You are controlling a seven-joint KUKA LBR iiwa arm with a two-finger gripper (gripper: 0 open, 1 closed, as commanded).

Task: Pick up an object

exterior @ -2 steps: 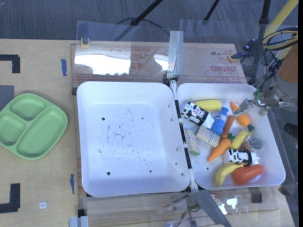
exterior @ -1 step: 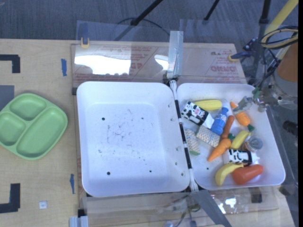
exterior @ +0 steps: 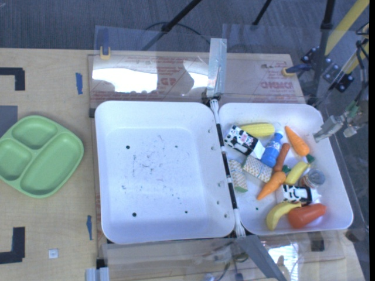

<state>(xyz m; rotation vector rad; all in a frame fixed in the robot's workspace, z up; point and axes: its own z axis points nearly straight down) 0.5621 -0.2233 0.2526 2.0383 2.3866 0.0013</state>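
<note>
Left bin (exterior: 155, 174) is noted bare-floored; right bin (exterior: 337, 174) holds the toy-food pile. Gripper (exterior: 335, 124) is seen at the right bin's upper right rim, its opening not discernible. Nearest candidate: carrot (exterior: 297, 141), lying down-left of the gripper, long axis running upper-left to lower-right. Banana (exterior: 280, 212) lies farther, near the front wall.

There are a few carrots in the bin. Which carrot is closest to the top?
The carrot near the right bin's upper right edge; the other two lie lower, toward the middle.
</note>
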